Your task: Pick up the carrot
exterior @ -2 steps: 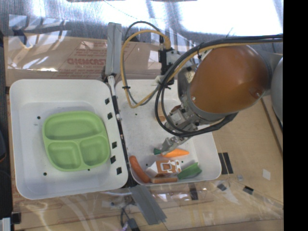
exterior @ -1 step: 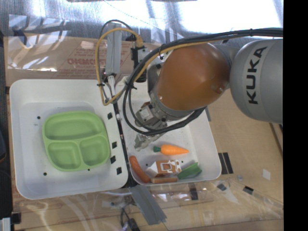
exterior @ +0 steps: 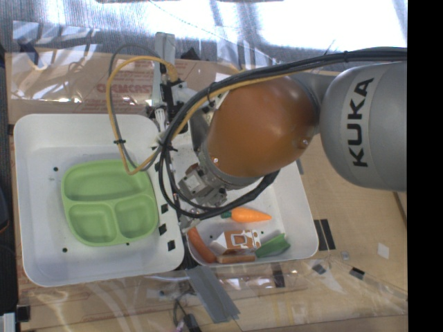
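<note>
An orange carrot with a green stub at its left end lies in the right bin, near its front. The arm's large orange-banded wrist hangs over the middle of that bin, just above and to the left of the carrot, and it hides the gripper from the camera. Nothing of the carrot is covered by the arm.
Below the carrot lie a white carton with an orange print, a green pod and two sausages. The left bin holds a green sectioned tray. Black and yellow cables loop over the bins' shared wall.
</note>
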You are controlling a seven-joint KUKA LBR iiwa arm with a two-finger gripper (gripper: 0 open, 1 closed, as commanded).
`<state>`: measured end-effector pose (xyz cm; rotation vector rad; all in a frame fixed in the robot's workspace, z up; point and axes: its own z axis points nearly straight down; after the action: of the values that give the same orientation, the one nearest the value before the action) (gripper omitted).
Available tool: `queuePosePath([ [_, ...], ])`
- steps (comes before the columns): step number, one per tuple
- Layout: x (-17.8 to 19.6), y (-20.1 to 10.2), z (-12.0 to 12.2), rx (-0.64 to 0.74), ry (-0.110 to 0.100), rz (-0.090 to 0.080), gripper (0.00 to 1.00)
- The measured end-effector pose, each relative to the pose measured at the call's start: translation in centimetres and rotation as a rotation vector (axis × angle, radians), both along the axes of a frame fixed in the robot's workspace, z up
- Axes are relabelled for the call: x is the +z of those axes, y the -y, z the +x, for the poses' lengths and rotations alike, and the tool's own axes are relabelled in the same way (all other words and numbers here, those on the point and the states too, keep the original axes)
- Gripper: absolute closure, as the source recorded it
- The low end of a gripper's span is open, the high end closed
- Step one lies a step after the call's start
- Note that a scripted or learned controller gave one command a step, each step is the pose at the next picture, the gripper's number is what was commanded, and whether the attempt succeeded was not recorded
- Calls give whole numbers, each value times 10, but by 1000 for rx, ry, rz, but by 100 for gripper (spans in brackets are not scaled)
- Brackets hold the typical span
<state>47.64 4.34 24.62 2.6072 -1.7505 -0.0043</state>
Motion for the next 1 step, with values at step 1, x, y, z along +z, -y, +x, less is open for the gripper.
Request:
queuePosePath([
  [1, 21, -41, 0, -185, 3, 1, 100],
])
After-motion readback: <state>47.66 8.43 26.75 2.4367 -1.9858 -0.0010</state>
